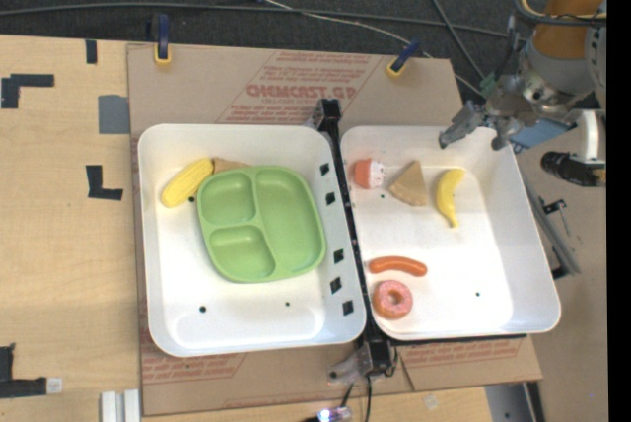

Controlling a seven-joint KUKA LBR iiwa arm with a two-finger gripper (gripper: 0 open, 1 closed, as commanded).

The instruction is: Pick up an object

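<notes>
Wooden bench carries a cardboard sheet; two white bins on it: right bin just below-left of the gripper, left bin farther left.

Red printing on the cardboard sheet under the bins is too blurred to read.

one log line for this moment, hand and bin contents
hand: open, above right bin far edge, holding nothing | right bin: banana, hot dog, donut | left bin: green tray
</notes>
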